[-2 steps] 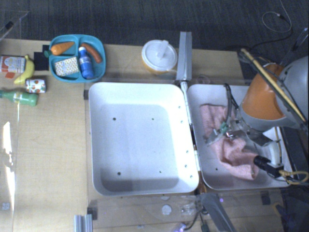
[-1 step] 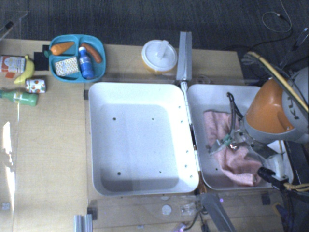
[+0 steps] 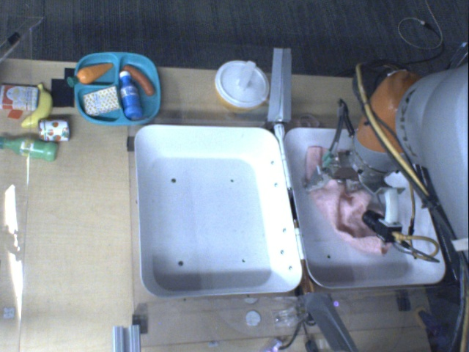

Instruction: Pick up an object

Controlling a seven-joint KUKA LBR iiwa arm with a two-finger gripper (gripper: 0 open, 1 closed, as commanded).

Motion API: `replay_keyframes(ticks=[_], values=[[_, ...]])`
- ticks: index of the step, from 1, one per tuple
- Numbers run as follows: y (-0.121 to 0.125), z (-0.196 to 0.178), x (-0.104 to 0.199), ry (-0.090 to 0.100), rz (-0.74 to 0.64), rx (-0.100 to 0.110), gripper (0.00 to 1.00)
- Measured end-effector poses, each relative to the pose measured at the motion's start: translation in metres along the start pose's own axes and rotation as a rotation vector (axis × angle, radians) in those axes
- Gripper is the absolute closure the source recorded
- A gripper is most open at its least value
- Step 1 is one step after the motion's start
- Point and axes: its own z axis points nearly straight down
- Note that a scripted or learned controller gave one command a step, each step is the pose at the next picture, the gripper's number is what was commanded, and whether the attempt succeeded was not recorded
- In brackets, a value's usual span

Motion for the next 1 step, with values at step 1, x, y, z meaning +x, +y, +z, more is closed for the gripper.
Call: replay_keyframes(ticks=[1], values=[[0.0163, 0.0007, 0.0068, -0.001, -0.202, 0.002, 0.00]])
